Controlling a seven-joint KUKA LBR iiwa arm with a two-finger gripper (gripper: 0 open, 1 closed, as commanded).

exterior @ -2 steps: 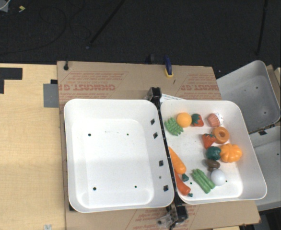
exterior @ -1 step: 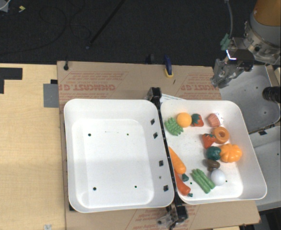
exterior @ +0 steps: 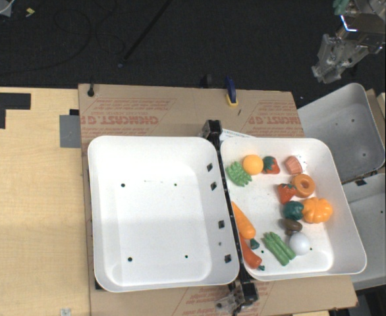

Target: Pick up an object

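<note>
Gripper (exterior: 338, 56) high above worktop, well clear of right bin (exterior: 341, 239); finger state cannot be told. Best target: isolated orange ball (exterior: 252, 164); descend vertically, avoid bin wall.

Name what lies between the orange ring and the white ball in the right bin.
Between the orange ring and white ball, the camera view shows a teal piece and brown piece.

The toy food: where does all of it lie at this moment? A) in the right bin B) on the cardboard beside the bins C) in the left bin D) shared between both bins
A: the carrot, the white egg, the little pumpkin and the other pieces all lie inside the right bin, while the gripper is up at the top right, away from them.
</note>
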